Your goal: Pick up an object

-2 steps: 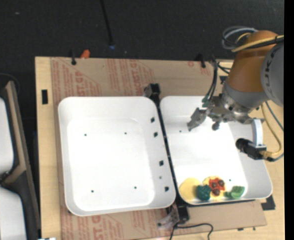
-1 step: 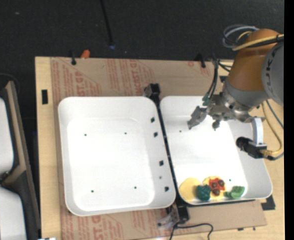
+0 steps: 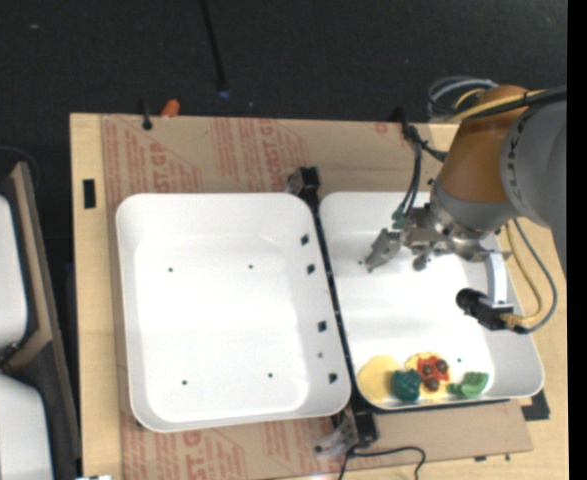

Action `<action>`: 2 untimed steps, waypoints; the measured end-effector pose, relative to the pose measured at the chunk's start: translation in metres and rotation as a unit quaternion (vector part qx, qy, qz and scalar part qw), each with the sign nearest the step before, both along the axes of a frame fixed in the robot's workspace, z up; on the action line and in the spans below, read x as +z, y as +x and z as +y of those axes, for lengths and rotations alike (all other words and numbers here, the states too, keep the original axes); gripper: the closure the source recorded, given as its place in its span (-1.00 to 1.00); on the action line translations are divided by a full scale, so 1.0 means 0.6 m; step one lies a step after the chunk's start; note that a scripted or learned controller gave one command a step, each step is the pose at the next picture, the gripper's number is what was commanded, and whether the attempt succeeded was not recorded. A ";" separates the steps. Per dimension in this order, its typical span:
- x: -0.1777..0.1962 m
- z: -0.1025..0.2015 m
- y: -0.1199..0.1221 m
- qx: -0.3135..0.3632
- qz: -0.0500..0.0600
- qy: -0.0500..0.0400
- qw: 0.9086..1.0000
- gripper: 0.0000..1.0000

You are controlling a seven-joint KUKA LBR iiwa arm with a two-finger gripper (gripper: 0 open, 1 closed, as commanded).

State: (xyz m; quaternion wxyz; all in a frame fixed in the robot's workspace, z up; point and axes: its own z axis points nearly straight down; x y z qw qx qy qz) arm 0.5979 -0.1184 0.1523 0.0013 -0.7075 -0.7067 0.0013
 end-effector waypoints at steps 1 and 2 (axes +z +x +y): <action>-0.087 0.000 -0.002 0.000 0.000 0.000 1.000 -1.00; -0.065 -0.002 0.001 -0.001 -0.003 0.000 1.000 1.00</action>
